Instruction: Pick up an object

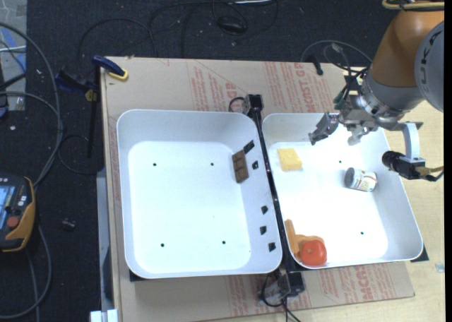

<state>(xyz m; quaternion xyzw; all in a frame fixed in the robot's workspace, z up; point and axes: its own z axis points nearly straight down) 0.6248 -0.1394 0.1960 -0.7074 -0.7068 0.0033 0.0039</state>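
- Jaws look spread apart with nothing between them; the two-finger gripper (pixel 337 130) hangs over the far end of the right white bin (pixel 402 204).
- Nothing's picked up yet, so basically the whole job is left.
- Candidates in that bin: a yellow sponge-like block (pixel 289 159), a small white can on its side (pixel 361 180), and a red tomato-like ball (pixel 313 251) (with an orange stick (pixel 290 234) beside it).
- The yellow block sits nearest, so I'd guess that's the target.
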